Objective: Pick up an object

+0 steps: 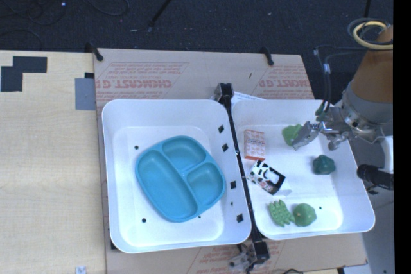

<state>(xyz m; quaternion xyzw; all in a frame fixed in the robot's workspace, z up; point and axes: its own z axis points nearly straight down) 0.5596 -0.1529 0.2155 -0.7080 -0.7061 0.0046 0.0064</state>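
Left white bin (pixel 122 138) held a blue sectioned plastic tray (pixel 180 178). Right white bin (pixel 350 215) held green toys, an orange-white packet (pixel 255 143) and a black-white card (pixel 268 178). My gripper (pixel 307 135) sat upper right beside a light-green toy (pixel 292 133); finger gap unclear.

Arm (pixel 376 83) cut off at right edge, end effector (pixel 308 135) fingers blurred, card (pixel 255 143) print illegible
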